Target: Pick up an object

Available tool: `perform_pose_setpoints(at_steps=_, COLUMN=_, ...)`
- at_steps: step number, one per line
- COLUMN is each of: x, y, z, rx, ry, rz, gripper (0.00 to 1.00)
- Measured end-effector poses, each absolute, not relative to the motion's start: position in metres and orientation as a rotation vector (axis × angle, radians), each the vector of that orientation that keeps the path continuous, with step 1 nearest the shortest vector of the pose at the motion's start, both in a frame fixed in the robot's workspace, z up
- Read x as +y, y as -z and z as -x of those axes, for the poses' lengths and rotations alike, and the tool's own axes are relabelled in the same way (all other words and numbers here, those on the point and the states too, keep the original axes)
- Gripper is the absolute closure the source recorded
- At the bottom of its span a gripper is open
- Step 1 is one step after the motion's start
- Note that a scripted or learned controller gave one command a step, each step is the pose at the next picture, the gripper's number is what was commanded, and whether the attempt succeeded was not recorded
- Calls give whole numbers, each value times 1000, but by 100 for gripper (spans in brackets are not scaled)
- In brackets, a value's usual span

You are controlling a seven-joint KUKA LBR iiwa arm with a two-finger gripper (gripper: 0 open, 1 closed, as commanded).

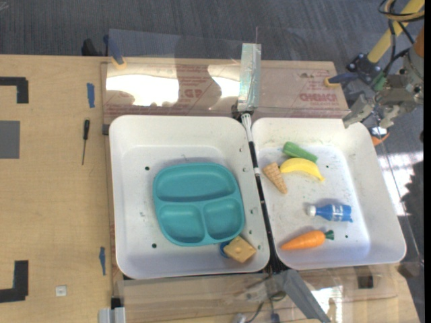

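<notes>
The right bin [387, 244] holds a yellow banana [303, 168], with a green vegetable [300, 151] just behind it. A tan ice-cream cone [275, 177] lies near the bin's left wall. Toward the front are a small blue bottle [331, 212] on its side and an orange carrot [306, 240]. In the left bin [128, 200] a tan block [239, 250] rests by the front right corner of a teal divided plate [197, 204]. My gripper [378, 115] hovers above the right bin's far right corner, apart from every object.
A clear upright panel [250, 76] stands behind the gap between the bins. Yellow and black cables [397, 5] hang around the arm at the upper right. The wooden bench [47, 200] spreads out to the left.
</notes>
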State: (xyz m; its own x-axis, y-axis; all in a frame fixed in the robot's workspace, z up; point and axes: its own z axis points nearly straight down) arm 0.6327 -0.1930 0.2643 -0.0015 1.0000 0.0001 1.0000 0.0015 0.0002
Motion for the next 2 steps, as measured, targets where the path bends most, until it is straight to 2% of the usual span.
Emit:
perform_pose_setpoints(at_steps=1, x=-151, y=-140, z=-661, rx=1926, ry=8, rz=-2491, gripper=0)
perform_pose_setpoints(at_steps=2, x=-144, y=-92, z=-665, rx=2213, ry=-10, rz=-2217, gripper=0)
